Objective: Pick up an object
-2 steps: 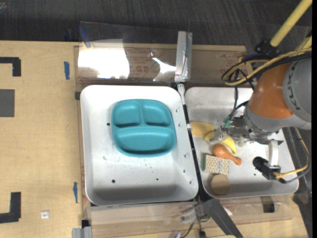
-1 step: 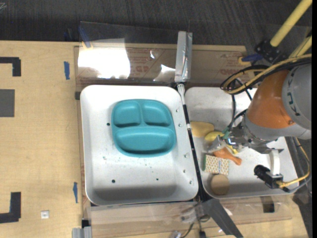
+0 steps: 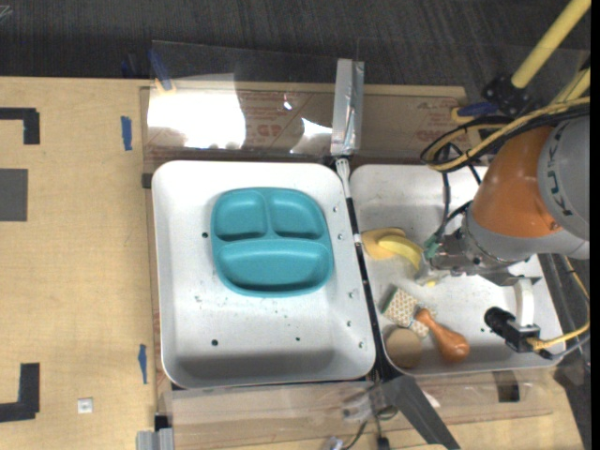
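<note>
Arm hung over right bin point(image 3: 525, 359), claw point(image 3: 439, 262) state unclear beside banana point(image 3: 392, 247); nothing lifted yet.

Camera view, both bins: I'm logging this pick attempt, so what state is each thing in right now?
Teal divided plate: flat in the left bin, right way up.
Yellow banana-like toy: lying in the right bin, near the divider.
Orange carrot-like toy: lying flat.
Tan round object: resting at the right bin's front edge.
Gripper: low over the right bin, beside the yellow toy.
</note>
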